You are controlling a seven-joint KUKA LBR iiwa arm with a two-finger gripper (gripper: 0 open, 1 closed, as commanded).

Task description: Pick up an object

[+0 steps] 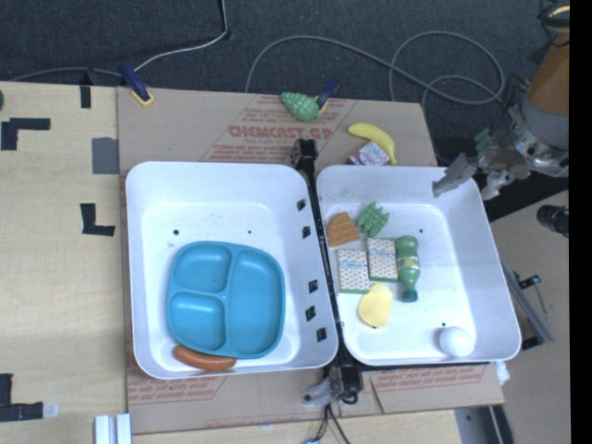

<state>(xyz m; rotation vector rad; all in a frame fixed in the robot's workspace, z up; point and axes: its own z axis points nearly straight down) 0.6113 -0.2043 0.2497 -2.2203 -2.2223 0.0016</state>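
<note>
A cluster of small objects is seen in the right bin (481, 276), any of which could serve the task: a green bottle (407, 266), two square packets (367, 266) just left of the bottle, a yellow piece (375, 305) below the packets, an orange piece (342, 229) and a green leafy toy (373, 217) above them, and a white ball (455, 340) well apart toward the bin's near right corner. The gripper (462, 176) is held over the bin's far right rim, well apart from the bottle and with nothing between its fingers; whether they are apart or together cannot be told. Trouble is likely to come from the crowding: the bottle touches a packet, so a descent there could catch two things or push them aside, and the flat packets offer little to pinch. The ball could be rolled away by a glancing touch. The arm (555, 91) is reached in from the right, wrist bent down toward the bin's corner, so the rim could be struck if lowered straight.
</note>
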